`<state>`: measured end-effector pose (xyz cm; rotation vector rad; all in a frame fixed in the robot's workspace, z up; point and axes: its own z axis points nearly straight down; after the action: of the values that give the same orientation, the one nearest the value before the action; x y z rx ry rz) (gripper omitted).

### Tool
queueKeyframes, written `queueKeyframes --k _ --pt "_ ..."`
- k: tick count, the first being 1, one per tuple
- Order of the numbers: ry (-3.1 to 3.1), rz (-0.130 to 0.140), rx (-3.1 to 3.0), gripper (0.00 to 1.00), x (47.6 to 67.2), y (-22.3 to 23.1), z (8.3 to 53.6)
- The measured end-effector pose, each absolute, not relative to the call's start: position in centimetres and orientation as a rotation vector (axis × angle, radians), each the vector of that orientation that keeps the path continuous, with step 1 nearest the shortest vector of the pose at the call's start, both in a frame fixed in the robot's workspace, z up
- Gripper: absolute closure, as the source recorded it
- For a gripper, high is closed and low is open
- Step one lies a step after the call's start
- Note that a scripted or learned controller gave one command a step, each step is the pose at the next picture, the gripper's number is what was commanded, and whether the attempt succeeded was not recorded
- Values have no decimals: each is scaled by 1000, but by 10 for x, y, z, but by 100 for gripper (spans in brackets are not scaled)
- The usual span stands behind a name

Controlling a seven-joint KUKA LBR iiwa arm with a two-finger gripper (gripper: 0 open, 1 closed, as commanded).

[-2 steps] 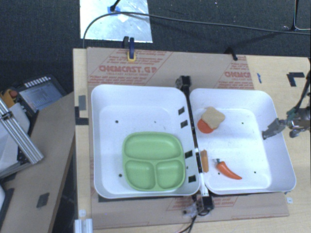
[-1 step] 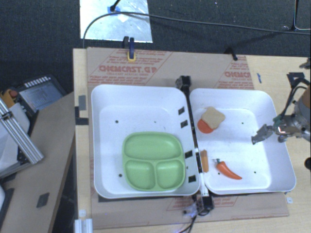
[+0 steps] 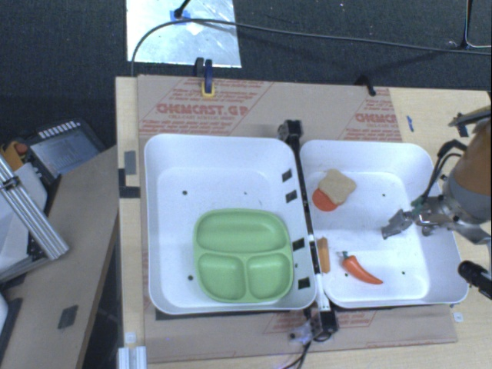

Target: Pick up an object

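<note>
A grey KUKA arm reaches in from the right edge over the right-hand white bin, its claw hanging low above the bin's bare floor near the middle; whether the claw is spread or pressed together cannot be made out at this angle, and nothing shows between its tips. Three objects lie in that bin, all left of the claw and apart from it: a tan, bread-like slice resting partly over a red-orange round piece toward the upper left, an orange-red chili pepper with a green stem near the lower edge, and a small orange stick lying against the left wall beside the divider. In the left bin sits a green three-compartment plate, low and right of centre. Both bins rest side by side on a cardboard sheet covering the surface.
</note>
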<state>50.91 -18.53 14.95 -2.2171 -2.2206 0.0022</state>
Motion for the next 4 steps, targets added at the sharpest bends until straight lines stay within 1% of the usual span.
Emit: queueKeyframes --k 1,2,3,4 --pt "-2220 2 -2217 0 510 -182 88" --pt "-2225 -2 -2223 100 512 -183 101" --pt "-2230 -4 -2222 100 522 -186 148" --pt "-2232 -6 -2222 100 524 -185 213"
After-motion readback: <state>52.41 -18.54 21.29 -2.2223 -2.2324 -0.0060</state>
